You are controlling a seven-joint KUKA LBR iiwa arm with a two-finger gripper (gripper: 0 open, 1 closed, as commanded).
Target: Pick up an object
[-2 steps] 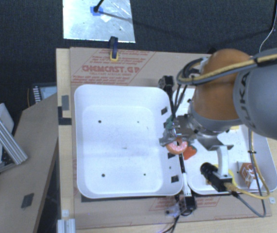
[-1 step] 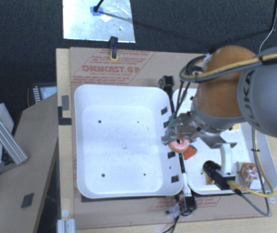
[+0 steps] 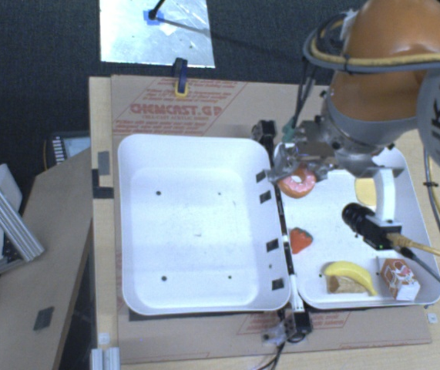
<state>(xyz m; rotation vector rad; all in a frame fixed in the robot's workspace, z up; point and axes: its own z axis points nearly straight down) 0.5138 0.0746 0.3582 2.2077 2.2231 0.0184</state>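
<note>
My gripper (image 3: 300,166) hangs over the far left corner of the right bin (image 3: 420,264), under the arm's orange band. A pink-frosted donut (image 3: 297,184) sits directly beneath it, partly covered by the gripper. I cannot tell whether the two touch. Further forward in the same bin lie a red strawberry-like piece (image 3: 301,240), a yellow banana (image 3: 350,272) resting on a slice of bread (image 3: 340,285), and a small red and white carton (image 3: 399,278). A pale yellow item (image 3: 365,190) shows behind the arm's white bracket.
The left bin (image 3: 139,206) lies beside the right one, with a row of black clips (image 3: 273,245) along the shared rim. A black cylinder with a yellow cable (image 3: 366,226) juts from the arm over the right bin. A shiny sheet (image 3: 156,21) lies beyond the bench.
</note>
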